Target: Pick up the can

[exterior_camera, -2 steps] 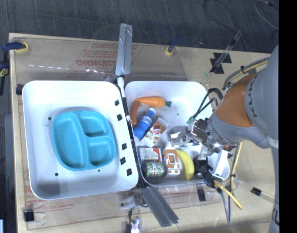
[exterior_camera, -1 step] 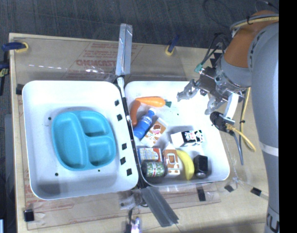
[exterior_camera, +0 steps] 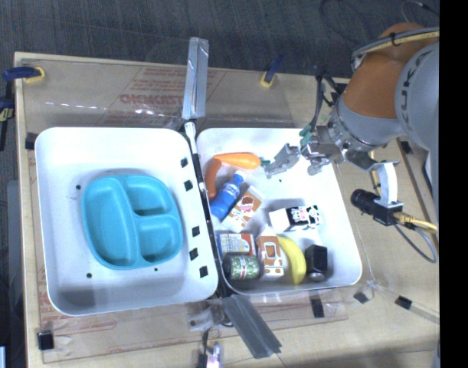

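The can (exterior_camera: 243, 267) is dark green with a light label and lies on its side at the near edge of the right bin (exterior_camera: 342, 205), close to the divider. My gripper (exterior_camera: 300, 161) hangs over the far right part of that bin, well up and to the right of the can. Its fingers are open with nothing between them. The grey arm with its orange band (exterior_camera: 379, 83) comes in from the upper right.
Around the can lie a small carton (exterior_camera: 234, 243), a brown-and-white pack (exterior_camera: 270, 254), a banana (exterior_camera: 293, 257) and a black block (exterior_camera: 317, 261). Farther back are a carrot (exterior_camera: 235, 161), a blue bottle (exterior_camera: 227, 196) and a cow-patterned box (exterior_camera: 296, 218). The left bin holds a blue divided plate (exterior_camera: 132, 221).
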